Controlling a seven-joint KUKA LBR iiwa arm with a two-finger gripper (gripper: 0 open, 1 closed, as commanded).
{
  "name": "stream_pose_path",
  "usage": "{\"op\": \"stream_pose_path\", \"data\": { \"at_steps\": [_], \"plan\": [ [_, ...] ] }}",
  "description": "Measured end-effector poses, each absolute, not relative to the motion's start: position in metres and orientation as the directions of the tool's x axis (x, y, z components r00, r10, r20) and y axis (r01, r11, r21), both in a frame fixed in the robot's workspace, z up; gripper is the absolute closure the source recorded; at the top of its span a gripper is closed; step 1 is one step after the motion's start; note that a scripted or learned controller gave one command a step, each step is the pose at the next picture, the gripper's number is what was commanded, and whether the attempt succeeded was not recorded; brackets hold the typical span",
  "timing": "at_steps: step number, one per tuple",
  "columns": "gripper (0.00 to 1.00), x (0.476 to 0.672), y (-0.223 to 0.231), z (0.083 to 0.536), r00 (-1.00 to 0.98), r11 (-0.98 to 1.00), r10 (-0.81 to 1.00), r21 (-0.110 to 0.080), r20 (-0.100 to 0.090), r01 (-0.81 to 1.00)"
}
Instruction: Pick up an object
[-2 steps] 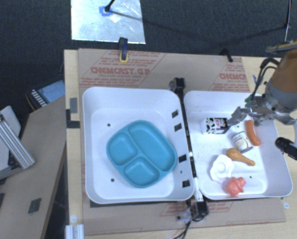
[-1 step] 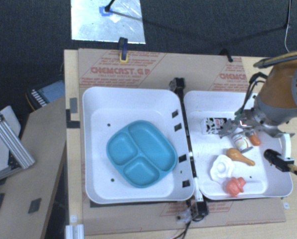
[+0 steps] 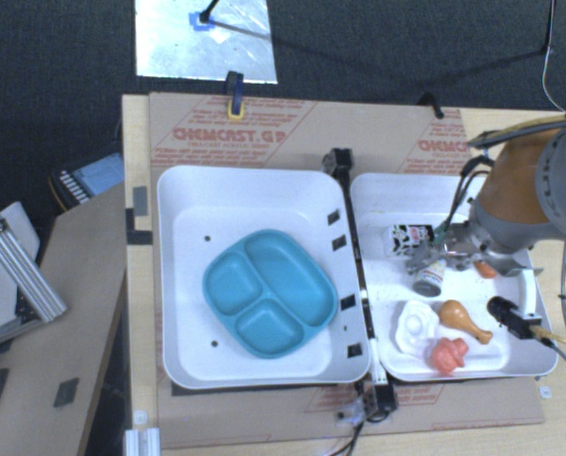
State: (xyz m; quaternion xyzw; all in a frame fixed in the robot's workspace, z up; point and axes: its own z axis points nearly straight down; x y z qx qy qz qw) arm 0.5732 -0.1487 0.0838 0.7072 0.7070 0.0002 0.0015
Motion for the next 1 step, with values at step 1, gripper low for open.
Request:
{"op": "stream_pose_path", "data": {
  "at_steps": [1],
  "plan": [
    [1.0, 0.5746, -0.1482, 0.0964, -0.001, 0.001, 1.0, 0.006, -0.002, 1.0]
  ]
}}
